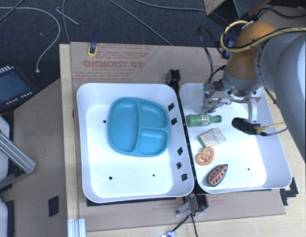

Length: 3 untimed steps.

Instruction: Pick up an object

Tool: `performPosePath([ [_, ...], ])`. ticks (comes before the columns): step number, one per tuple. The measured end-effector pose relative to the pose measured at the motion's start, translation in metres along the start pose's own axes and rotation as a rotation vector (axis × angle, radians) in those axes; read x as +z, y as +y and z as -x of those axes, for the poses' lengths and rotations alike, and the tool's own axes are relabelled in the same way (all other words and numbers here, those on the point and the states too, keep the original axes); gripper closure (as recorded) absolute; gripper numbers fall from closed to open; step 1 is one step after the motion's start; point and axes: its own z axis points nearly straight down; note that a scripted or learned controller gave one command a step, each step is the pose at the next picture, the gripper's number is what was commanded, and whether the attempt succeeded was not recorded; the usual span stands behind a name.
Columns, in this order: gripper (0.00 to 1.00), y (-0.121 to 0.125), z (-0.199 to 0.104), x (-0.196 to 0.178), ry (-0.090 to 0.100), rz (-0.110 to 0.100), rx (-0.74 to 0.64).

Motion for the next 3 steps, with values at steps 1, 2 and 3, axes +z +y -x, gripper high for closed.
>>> performPosePath([
  [1, 1.0, 0.001, -0.002, -0.044, -0.002, 0.006, -0.001],
  [2, 1.0, 0.005, -0.004, -0.11, -0.002, 0.008, -0.001],
  [3, 1.0, 0.007, -0.004, -0.164, -0.002, 0.008, -0.001],
])
